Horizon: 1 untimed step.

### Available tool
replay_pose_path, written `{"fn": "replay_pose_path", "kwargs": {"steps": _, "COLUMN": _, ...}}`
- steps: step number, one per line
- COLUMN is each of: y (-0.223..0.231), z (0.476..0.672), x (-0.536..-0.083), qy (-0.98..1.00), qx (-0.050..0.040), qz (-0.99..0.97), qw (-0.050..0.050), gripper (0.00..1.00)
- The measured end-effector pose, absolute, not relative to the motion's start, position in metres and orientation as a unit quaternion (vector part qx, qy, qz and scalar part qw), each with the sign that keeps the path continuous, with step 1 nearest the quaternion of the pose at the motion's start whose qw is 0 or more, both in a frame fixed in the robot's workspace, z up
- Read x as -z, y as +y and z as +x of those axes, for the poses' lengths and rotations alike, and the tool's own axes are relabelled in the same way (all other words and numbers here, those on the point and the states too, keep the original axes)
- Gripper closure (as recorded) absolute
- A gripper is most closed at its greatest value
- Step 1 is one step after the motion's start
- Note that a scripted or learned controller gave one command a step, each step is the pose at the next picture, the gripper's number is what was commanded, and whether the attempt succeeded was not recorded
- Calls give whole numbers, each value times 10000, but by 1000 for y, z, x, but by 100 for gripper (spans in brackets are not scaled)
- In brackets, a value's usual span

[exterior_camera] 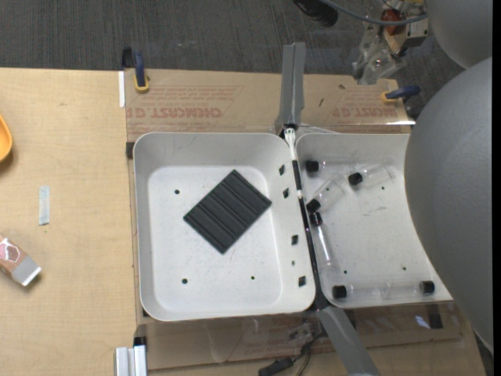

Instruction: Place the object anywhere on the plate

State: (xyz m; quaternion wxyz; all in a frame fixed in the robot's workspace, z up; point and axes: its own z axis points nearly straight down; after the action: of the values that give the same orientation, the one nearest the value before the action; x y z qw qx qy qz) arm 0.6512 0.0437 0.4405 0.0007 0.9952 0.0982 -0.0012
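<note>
Plate [228, 211], dark, ribbed and square, lies flat in the left bin [149, 233], bare on top and so ready to receive something. To the right of the plate, across the divider, the right bin [376, 241] holds what seems to be the object [348, 185], a clear piece with black knobs, hard to make out. The gripper [379, 56] hangs far up and right of the plate, probably parked clear; I cannot tell whether it is open or closed.
</note>
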Motion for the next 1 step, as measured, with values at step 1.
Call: {"fn": "replay_pose_path", "kwargs": {"steps": 1, "y": 44, "z": 651, "x": -441, "qy": 985, "qx": 13, "qz": 9951, "qw": 8, "gripper": 0}}
